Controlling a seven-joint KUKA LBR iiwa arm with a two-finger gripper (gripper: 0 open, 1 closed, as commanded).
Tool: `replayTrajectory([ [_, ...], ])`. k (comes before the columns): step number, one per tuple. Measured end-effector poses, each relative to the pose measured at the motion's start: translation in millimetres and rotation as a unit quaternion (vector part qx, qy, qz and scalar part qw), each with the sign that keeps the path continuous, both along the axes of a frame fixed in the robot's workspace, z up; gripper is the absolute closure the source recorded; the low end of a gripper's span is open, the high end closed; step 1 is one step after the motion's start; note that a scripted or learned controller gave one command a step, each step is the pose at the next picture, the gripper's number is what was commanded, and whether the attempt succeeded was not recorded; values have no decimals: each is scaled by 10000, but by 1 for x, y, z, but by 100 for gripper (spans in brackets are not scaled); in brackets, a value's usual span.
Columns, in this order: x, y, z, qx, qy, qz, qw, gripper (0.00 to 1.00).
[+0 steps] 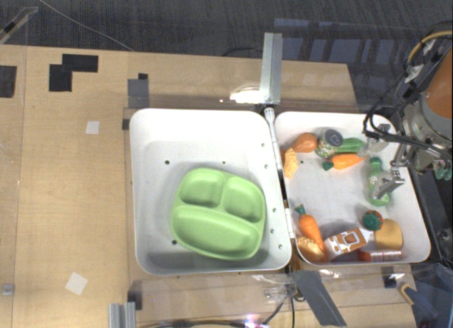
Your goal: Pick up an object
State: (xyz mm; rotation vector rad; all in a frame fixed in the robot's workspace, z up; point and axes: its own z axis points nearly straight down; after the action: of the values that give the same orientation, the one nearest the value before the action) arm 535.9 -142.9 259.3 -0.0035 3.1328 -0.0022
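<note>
The loose toy foods lay in the right bin (414,210), crowded along its edges. Along the far side sat one orange round piece (306,142), one small jar with a dark lid (330,139) just beside it, and one carrot (346,161) lying crosswise. One yellow piece (290,161) rested against the divider wall. Along the near edge lay a second carrot (308,226), one brown and white carton (346,241), one red piece (380,254) at the rim, one tan round piece (389,234) and one small red and green fruit (372,218). That made two carrots and one of each other kind. The middle of the bin floor was bare white, the widest open room among the pieces.

The gripper (386,186) hung low over the right side of that bin, just beside a pale green piece (374,168). Whether the gripper was spread or pressed together could not be told, nor whether it touched the green piece. The arm (432,117) came in over the bin's right rim, with dark cables looping above it.

The left bin (152,178) held one green divided plate (219,212) with three compartments, set toward the near right corner, leaving bare floor along its far and left sides.
</note>
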Motion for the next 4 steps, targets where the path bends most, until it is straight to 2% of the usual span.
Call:
replayTrajectory([
  [1,25,-40,-133,12,47,1027,9947,0],
  [2,4,-44,-169,-33,-36,1760,9844,0],
  [3,-8,-30,-168,-76,-50,4214,9068,0],
  [4,89,-47,-171,-39,-20,4155,9096,0],
])
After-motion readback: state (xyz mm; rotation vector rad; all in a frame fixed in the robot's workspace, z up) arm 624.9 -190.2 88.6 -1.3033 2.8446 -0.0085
